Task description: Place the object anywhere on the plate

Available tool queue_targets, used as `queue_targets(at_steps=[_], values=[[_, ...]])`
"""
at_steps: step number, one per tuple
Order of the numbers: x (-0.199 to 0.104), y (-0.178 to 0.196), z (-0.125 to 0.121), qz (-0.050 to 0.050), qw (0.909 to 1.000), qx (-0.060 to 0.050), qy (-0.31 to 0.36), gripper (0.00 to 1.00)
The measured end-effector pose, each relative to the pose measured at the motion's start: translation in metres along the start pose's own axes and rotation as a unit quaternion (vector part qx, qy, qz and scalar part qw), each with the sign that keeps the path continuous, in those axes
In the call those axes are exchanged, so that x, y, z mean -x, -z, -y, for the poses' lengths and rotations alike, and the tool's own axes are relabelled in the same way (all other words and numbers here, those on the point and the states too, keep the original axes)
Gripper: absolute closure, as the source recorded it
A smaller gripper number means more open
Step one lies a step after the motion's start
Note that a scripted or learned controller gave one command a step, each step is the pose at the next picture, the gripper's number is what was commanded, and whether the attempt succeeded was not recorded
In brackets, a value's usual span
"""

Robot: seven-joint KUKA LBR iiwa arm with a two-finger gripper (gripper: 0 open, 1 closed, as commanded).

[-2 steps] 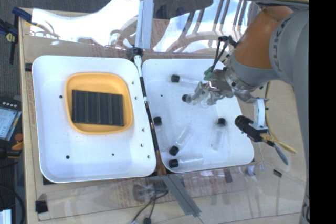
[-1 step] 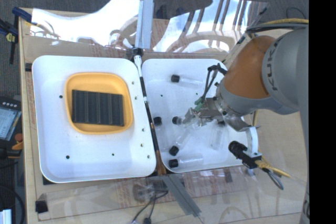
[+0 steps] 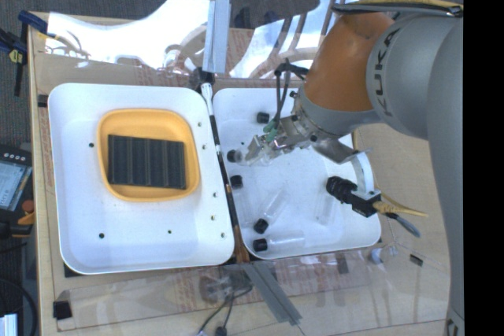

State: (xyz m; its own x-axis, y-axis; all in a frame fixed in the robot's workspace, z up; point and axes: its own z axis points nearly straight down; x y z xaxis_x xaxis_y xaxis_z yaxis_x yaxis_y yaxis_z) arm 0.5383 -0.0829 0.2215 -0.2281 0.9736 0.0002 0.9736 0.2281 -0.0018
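Looking down on two white bins side by side: yellow plate [image 3: 148, 156] with a dark ribbed centre in the left bin [image 3: 71, 216]. Gripper [image 3: 264, 144] low over the right bin [image 3: 354, 228]; jaw state impossible to tell. Small black objects [image 3: 260, 225] scattered on the right bin's floor, apart from the plate.

2 white bins [image 3: 79, 240] on bench [image 3: 39, 75]

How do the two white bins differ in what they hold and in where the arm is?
The left bin holds a yellow plate bearing a dark ribbed block; the right bin holds no plate, just small dark pieces such as one near its front edge. The gripper is over the right bin, away from the left bin. Both are shallow, white, round-cornered and side by side.
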Motion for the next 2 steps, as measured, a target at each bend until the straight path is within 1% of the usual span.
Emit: queue_targets(at_steps=[1,2], values=[[-0.0877,-0.0037,-0.0550,0.000,0.9983,0.000,0.059,1.00],[-0.0875,-0.0036,-0.0550,0.000,0.9983,0.000,0.059,0.00]])
